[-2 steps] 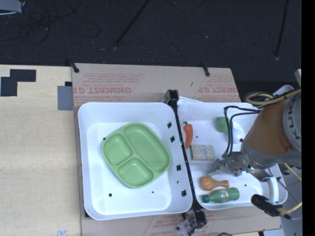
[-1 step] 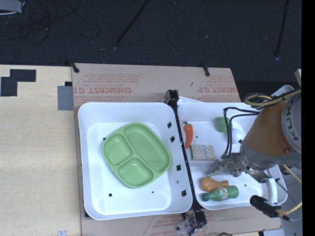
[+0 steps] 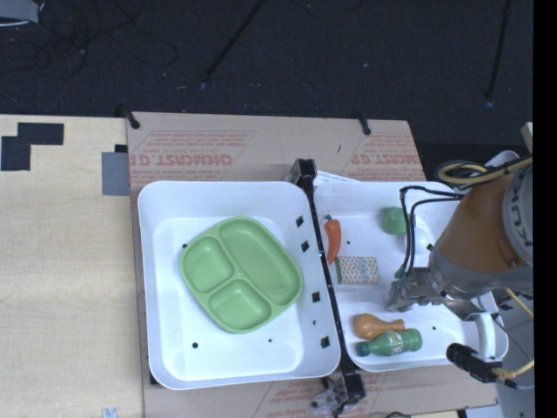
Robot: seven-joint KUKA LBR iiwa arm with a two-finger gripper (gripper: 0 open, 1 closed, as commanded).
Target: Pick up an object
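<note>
The right bin [image 3: 365, 200] holds an orange carrot-like piece [image 3: 332, 236] by the divider, a pale green lump [image 3: 393, 220] at the back, a speckled flat square [image 3: 358, 270] in the middle, a tan pear-shaped piece [image 3: 376, 326] and a green bottle [image 3: 392, 344] lying at the front. My gripper [image 3: 406, 296] hangs low in this bin, right of the speckled square and just above the tan piece. Its tips are small and dark against the bin floor.
The left bin [image 3: 165, 233] carries a green divided plate [image 3: 241, 273]. A black clip rail [image 3: 315, 268] divides the two bins. The arm's orange band [image 3: 477, 233] and black cables [image 3: 422, 200] overhang the right bin's right side. Cardboard lies beneath both bins.
</note>
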